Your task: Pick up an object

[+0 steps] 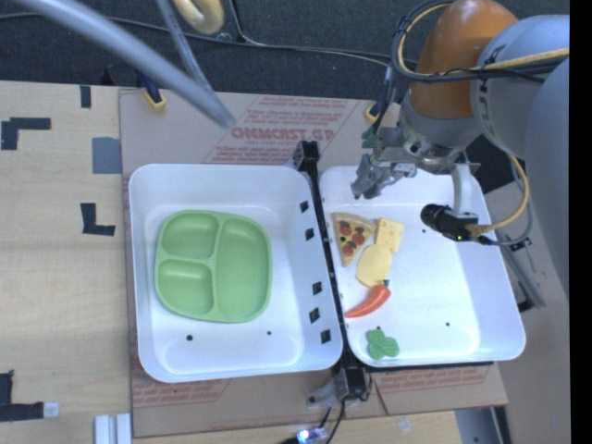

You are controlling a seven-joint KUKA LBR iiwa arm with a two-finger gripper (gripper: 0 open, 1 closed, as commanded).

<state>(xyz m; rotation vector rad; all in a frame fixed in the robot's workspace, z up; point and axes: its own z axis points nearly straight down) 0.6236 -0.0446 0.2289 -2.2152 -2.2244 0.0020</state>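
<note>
- Gripper (370, 181) over right bin (462, 331), top-left corner; can't tell its state.
- Pizza slice (351, 236) just beside it at 6 o'clock, cheese (388, 235) at 5.
- Nothing visibly held.

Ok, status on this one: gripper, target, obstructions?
Gripper above right bin, nothing held. Pizza slice just below it. Cheese touching the slice.
</note>
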